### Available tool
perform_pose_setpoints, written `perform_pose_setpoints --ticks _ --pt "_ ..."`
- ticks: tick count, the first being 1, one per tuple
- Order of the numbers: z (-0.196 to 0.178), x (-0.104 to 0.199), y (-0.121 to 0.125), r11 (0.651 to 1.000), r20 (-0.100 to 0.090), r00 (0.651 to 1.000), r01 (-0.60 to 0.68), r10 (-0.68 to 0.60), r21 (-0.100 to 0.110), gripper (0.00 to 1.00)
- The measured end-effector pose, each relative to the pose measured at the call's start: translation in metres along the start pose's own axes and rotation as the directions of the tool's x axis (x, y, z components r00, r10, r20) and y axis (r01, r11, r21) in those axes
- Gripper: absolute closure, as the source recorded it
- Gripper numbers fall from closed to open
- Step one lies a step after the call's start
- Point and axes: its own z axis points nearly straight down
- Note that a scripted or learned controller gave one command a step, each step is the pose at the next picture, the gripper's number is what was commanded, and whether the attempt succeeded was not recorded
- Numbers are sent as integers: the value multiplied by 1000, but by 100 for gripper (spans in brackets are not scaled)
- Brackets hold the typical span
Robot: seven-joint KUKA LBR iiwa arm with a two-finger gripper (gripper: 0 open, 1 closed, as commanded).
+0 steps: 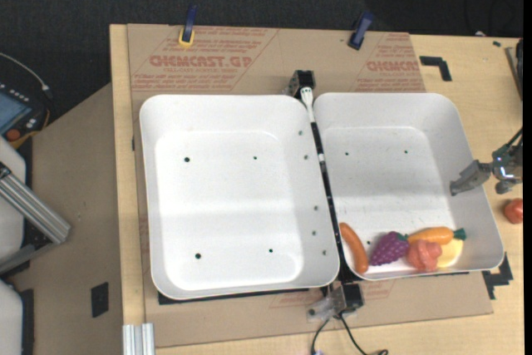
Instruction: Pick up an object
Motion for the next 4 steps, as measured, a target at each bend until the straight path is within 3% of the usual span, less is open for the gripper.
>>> perform_pose_setpoints --ticks 1,2,3,4 --pt "8 1 -3 1000 -7 1000 -1 1 14 0" --pt "-2 1 -2 1000 -4 1000 -1 1 10 100" --pt "-2 1 -2 1000 -4 1000 -2 2 11 0" --pt "-2 1 -2 1000 -4 1000 -2 2 11 0"
